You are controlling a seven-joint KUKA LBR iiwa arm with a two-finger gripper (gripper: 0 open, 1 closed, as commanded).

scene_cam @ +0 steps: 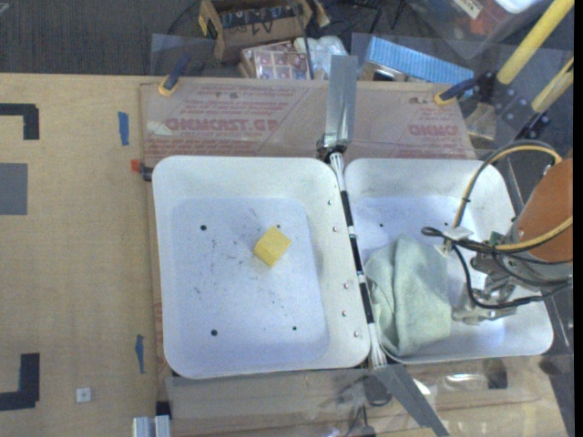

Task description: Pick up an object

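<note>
A small yellow block [271,247] lies near the middle of the left bin [182,198]. A crumpled pale grey-green cloth [410,294] is bunched against the left wall of the right bin [519,330], toward its front. My gripper [474,306] hangs low in the right bin, right at the cloth's right edge, below the arm's orange band [549,212]. Cables and the wrist hide its tip, and I cannot see anything held.
A metal divider strip [351,244] runs between the two bins. Looping black and yellow cables [474,189] hang off the wrist over the right bin. Cardboard [237,121] lies behind the bins, with clutter beyond it.
</note>
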